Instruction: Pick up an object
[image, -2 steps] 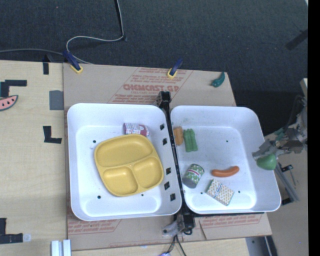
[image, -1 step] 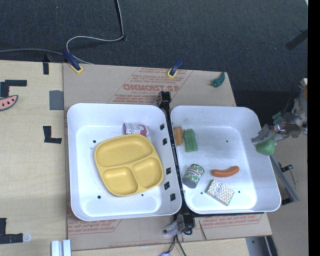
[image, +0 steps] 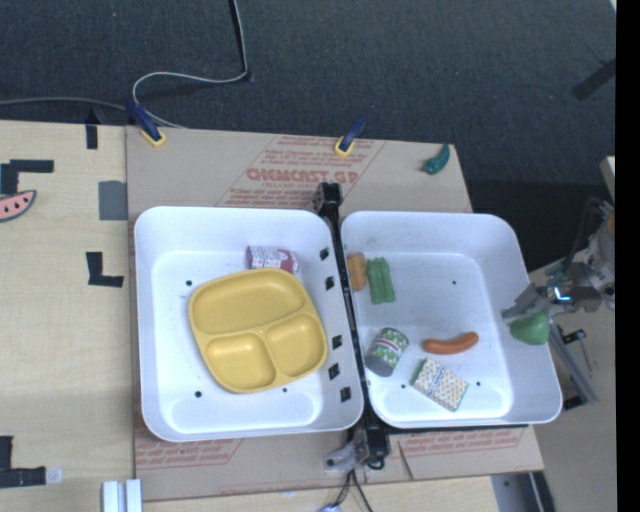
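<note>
**A:** You ask where the gripper (image: 545, 300) is. I see it at the right rim of the right bin (image: 500, 240), near the middle of that side. A small green object (image: 531, 328) sits just at its tip, by the rim. I cannot tell if the tool is released or clenched, and I cannot tell if the green object is truly held or only lies beside it. It is too small and blurred.

**B:** Then which thing should you aim at?

**A:** In my judgement the nearest loose thing is the sausage (image: 451, 344). It lies on the floor of the right bin, to the left of the gripper in the view and a little lower. Its long axis runs almost left to right, with the right end slightly higher, so it points nearly at the gripper. A grasp would probably go across it, not along it.

**B:** What else lies there?

**A:** A small patterned packet (image: 440, 384) is just below the sausage, turned diagonally. A can (image: 386, 351) lies on its side, further left. A green piece (image: 381, 280) and an orange piece (image: 356, 272) stand side by side near the wall between the bins, both with long axis up and down in the view. The left bin (image: 160, 320) carries a yellow tray (image: 258, 330) and a small can (image: 272, 259) touching its upper edge.
</note>
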